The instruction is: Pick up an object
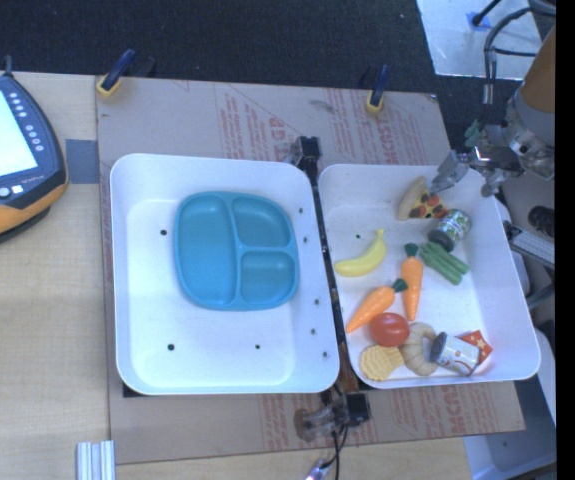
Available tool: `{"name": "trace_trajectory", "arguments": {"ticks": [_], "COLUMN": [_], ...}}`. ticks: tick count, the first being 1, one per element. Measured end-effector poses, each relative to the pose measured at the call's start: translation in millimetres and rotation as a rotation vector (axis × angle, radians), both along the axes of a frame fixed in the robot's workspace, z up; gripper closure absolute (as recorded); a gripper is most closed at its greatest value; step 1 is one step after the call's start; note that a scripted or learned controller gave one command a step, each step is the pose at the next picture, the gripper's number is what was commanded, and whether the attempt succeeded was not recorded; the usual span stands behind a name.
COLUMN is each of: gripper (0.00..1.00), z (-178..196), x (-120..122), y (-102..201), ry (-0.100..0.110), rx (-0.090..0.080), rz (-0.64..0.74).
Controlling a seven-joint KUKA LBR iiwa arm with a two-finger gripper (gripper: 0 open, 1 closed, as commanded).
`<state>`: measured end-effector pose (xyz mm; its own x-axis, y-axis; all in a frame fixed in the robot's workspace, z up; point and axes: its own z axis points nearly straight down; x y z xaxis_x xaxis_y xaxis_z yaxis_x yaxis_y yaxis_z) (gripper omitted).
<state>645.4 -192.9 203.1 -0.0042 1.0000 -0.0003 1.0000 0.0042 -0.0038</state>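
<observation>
The gripper (470,172) hangs over the far right corner of the right bin (502,298), its two fingers spread apart with nothing between them; one fingertip (450,173) sits just beside the pizza slice (420,201), the other nearer the bin's right rim. Whether the near fingertip actually touches the slice cannot be told.

The objects to pick from all lie in the right bin. The pizza slice is at the far end, with a small dark can (451,228) just to its right. Below the can lies a green pod-like vegetable (443,262), set on a slant. A banana (361,257) lies toward the bin's left wall. Two carrots sit mid-bin — a small one (412,280) roughly upright in the view and a larger one (371,307) slanting toward the left. A red tomato (389,329) lies just below the larger carrot, touching a round cracker (379,362) and a pale, lumpy item (421,350) whose nature is unclear. A small red and white carton (463,352) lies on its side at the near right.

The left bin (147,268) holds a blue divided plate (235,250), lying flat near its middle. A grey and orange tablet pendant (2,163) rests on the bench at the far left, and two clamps (116,74) grip the cardboard sheet's far edge.
</observation>
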Motion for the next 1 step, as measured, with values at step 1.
{"name": "trace_trajectory", "arguments": {"ticks": [1], "gripper": [0.0], "z": [-113.8], "x": [-2.0], "y": [25.9], "ry": [0.005], "rx": [0.001], "rz": [0.002]}}
